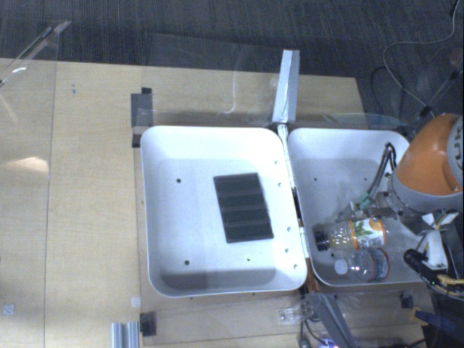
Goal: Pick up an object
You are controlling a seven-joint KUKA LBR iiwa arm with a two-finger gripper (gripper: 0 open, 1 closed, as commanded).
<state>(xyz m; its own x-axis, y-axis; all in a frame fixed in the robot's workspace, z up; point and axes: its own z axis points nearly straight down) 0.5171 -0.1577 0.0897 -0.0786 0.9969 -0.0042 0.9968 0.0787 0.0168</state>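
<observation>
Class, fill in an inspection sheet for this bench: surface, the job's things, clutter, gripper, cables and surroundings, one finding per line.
Surface: wooden bench bearing a left bin and a right bin, side by side.
Job's things: black ribbed block lying flat in the left bin; two clear plastic bottles in the right bin.
Clutter: nothing seen.
Gripper: gripper above the upper bottle, beneath the orange band; grip unclear.
Cables: black cable along the arm; loose wires at upper right.
Surroundings: dark carpet beyond the bench.
</observation>
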